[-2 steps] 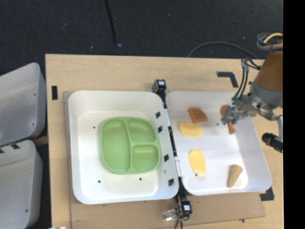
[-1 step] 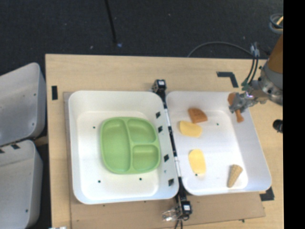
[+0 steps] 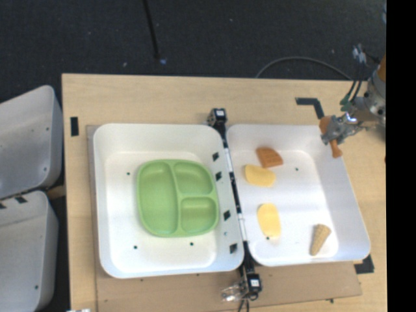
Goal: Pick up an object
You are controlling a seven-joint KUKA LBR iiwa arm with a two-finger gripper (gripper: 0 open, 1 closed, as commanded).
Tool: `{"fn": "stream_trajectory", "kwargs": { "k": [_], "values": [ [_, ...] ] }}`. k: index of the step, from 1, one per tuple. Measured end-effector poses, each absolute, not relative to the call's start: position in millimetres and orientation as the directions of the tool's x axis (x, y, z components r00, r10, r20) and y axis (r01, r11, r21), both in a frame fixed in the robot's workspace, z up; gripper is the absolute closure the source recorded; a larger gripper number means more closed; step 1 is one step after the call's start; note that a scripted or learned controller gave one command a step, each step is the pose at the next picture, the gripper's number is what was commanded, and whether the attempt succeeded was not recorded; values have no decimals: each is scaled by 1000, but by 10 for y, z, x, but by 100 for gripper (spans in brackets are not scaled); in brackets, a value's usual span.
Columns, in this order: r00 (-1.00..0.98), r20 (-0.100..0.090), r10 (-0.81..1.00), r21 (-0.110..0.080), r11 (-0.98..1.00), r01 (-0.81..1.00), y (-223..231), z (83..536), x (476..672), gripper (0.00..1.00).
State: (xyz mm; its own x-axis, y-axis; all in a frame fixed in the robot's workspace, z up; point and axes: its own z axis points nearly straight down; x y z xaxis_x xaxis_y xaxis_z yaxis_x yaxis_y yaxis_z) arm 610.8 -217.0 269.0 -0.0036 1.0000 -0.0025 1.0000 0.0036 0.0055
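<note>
In the right bin (image 3: 338, 194) lie several food pieces: an orange-brown wedge (image 3: 268, 156), a yellow piece (image 3: 259, 175) just below it, a second yellow piece (image 3: 269, 220) nearer the front, and a tan cone-shaped piece (image 3: 319, 239) at the front right. My gripper (image 3: 335, 135) hangs over the far right corner of that bin, well away from all of them, and nothing shows between its fingers. The arm comes in from the right edge.
The left bin (image 3: 110, 194) holds a green divided plate (image 3: 176, 197). A row of black clips (image 3: 229, 194) runs along the seam between the bins. A black cable (image 3: 292, 62) arcs over the bench behind the right bin. White chairs (image 3: 26, 142) stand at the left.
</note>
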Motion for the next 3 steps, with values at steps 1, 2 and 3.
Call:
{"fn": "stream_trajectory", "kwargs": {
  "k": [1, 2, 3],
  "values": [
    [-5, -1, 1000, 0, 5, 1000, -1684, 2550, 6106, 100],
    [-6, 0, 1000, 0, 6, 1000, -1238, 2601, 6089, 100],
    [-6, 1, 1000, -1, 6, 1000, -798, 2621, 6117, 100]
  ]
}}
